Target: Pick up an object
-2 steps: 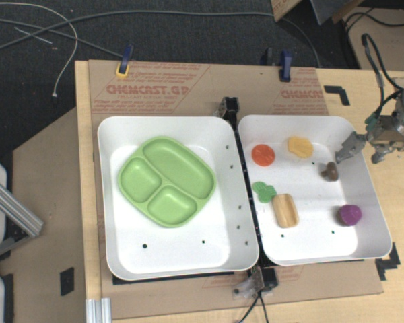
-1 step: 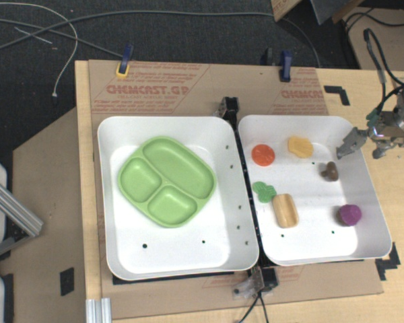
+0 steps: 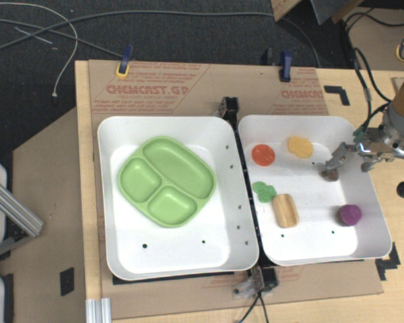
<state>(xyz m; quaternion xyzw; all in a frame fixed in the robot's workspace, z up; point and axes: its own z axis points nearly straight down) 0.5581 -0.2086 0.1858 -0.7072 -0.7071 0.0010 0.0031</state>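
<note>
Pick not yet made: gripper hangs at 2 o'clock of the right bin, finger spread indiscernible, nothing seen clamped; yellow piece, orange piece, green piece, tan block, purple piece all lie loose.

Two shallow white plastic bins sit on a tan cardboard-covered desk printed with red lettering. A light-green divided plate fills one; the other holds an orange-red round piece, yellow lump, green piece, tan block and purple ball.
</note>
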